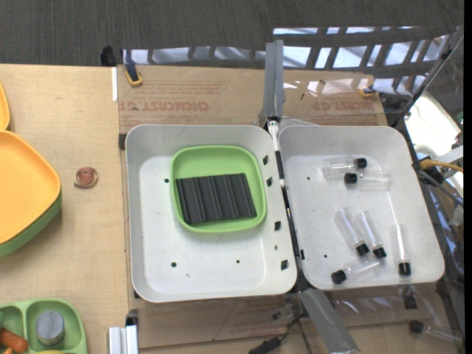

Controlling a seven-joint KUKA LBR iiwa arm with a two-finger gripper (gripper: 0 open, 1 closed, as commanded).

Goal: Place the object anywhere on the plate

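Ribbing in four or five lengthwise ridges was seen along the top of the object (216,198), a flat, dark grey rectangular slab. It was laid across the middle of the green plate (214,155), slightly tilted against the plate's edges, with its long sides running left to right and green rim left showing on all four sides. The plate, square with rounded corners, was set in the upper middle of the left bin (151,271). Whether the tool was open or closed could not be told, and nothing was seen touching the object. In the right bin (310,153), six clear vials with black caps were scattered: two vials (345,169) were lain near the top, one across the other, three vials (354,231) were grouped lower down, roughly parallel and close together, and one vial (355,270) was lain near the bottom wall. The two bins were placed touching along their inner edges, on brown cardboard (192,98). On the wooden bench (81,257) to the left, a stack of orange plates (22,190) was cut by the picture's edge, a small reddish-brown round piece (86,176) was set just beside it, and a green compartment tray (18,310) was seen in the bottom corner.
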